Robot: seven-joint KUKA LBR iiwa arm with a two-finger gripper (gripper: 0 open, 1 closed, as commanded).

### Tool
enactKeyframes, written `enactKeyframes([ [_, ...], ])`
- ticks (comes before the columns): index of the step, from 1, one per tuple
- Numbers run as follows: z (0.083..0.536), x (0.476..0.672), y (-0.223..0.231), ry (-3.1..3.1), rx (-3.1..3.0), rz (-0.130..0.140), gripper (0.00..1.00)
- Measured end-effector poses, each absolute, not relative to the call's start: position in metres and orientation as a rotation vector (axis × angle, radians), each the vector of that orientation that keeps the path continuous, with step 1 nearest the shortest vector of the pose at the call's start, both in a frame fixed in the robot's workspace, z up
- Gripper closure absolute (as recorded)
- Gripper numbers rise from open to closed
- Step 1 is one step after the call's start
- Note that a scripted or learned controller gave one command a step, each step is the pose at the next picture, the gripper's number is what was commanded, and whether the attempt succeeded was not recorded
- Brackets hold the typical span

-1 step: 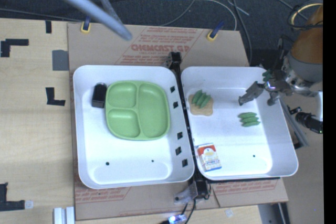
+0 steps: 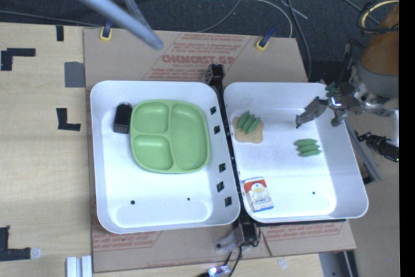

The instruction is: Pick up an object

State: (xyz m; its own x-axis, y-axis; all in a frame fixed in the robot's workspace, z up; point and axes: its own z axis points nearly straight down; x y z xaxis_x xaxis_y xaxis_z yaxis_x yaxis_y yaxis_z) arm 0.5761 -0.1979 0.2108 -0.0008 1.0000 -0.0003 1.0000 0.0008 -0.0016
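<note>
In the right bin (image 2: 337, 204) lie a small green pea pod (image 2: 308, 148), a tan piece with green leaves on top (image 2: 248, 126) near the divider, and a little red and white carton (image 2: 257, 194) at the front. My gripper (image 2: 319, 118) hangs over the bin's back right part, just above and behind the pea pod. Its fingers are spread open and nothing sits between them. The arm's orange band (image 2: 382, 52) shows at the right edge.
The left bin (image 2: 107, 204) holds a green divided plate (image 2: 170, 136) and a small black block (image 2: 122, 118) beside its left rim. A black clip strip (image 2: 224, 139) joins the two bins. Cables run behind the bench and at the right.
</note>
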Motion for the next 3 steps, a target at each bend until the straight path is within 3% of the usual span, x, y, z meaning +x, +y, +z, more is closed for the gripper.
enactKeyframes([
  [2,0.104,0.582,-0.195,-2.228,-2.223,0.003,0.0],
  [3,0.085,0.583,-0.194,-2.226,-2.221,0.002,0.0],
])
